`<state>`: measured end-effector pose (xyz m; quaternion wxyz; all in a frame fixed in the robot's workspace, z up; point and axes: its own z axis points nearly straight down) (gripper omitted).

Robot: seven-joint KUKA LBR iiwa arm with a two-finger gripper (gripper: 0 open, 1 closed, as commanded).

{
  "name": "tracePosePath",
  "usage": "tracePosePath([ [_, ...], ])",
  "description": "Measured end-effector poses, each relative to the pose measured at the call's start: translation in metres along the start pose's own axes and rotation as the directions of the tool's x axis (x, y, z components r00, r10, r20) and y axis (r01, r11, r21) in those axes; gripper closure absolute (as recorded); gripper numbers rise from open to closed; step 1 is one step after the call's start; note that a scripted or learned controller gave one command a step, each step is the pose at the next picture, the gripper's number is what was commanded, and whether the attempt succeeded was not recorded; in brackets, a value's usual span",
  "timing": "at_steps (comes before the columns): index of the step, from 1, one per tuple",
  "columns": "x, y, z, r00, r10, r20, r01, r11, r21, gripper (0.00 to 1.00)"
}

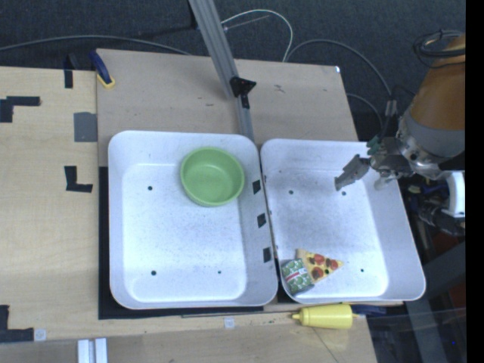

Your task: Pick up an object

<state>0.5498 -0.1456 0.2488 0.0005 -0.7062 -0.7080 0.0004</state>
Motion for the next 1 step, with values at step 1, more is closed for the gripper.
tracePosePath([
  [1, -0.0001, -0.0001, 0.0, 1.0, 0.0, 0.0, 0.0, 1.0, 0.0, 0.0],
])
